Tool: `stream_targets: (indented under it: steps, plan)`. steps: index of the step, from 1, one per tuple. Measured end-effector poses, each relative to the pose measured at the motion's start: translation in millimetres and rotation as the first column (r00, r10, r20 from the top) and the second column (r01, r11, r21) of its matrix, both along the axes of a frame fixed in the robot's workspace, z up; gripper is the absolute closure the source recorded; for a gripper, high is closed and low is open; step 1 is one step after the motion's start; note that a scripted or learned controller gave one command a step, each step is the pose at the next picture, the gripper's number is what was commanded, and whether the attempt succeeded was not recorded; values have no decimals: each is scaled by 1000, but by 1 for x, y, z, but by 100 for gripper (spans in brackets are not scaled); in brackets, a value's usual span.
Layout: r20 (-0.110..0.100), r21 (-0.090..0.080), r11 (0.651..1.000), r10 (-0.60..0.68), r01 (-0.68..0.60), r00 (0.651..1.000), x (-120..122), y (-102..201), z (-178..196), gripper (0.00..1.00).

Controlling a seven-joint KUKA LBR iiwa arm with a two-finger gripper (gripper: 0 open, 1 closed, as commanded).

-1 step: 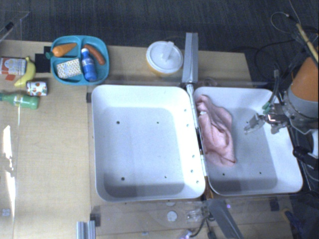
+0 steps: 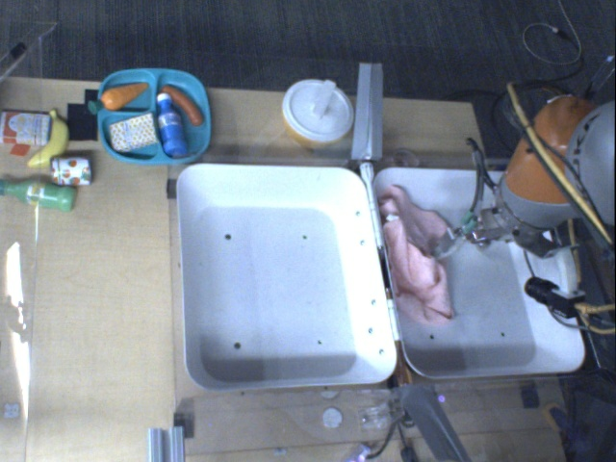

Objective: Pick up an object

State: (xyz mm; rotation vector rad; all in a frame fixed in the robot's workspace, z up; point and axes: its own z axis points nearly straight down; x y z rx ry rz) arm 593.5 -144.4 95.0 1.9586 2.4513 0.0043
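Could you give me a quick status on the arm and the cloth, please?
Hand low in right bin, at the pink cloth's right edge. Cloth bunched along the bin's left wall, not lifted. Nothing in the way.

Object: pink cloth [image 2: 416, 258], soft and crumpled
Pose: stretched lengthwise, folds bunched along it
Place: laid flat in the right bin [image 2: 500, 349], against its left wall
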Motion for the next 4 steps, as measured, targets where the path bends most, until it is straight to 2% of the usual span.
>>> stream_targets:
  steps: [1,2,3,4]
  plan:
    - [8,-4,993,115,-115,993,26,55,-5,0]
    - [1,-2,964,265,-265,964,-15,72,91,0]
    - [1,-3,886,463,-463,886,-4,72,96,0]
    - [3,-5,816,577,-577,816,2,52,1,0]
